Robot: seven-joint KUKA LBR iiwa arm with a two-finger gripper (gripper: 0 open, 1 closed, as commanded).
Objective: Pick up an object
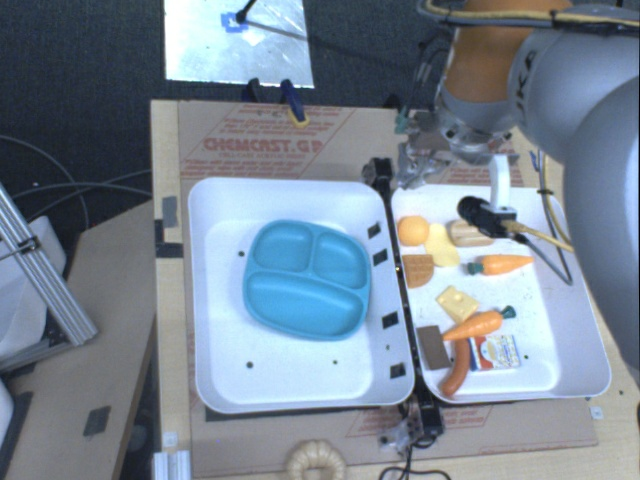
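Note:
The right bin [570, 328] holds toy food: an orange ball [413, 230], a pale bread piece [470, 235], a brown toast square [418, 270], a yellow cheese wedge [457, 302], two carrots [502, 264] [478, 324], a brown block [432, 346], a red sausage [455, 374] and a small printed packet [498, 352]. My gripper [415, 173] hangs over the far left corner of that bin, just beyond the orange ball, with nothing seen in it.
A blue divided plate [305, 278] lies in the left bin [225, 368]. Black clips sit along the wall between the bins [392, 288]. The big grey arm covers the upper right. A cardboard sheet [265, 138] lies under both bins.

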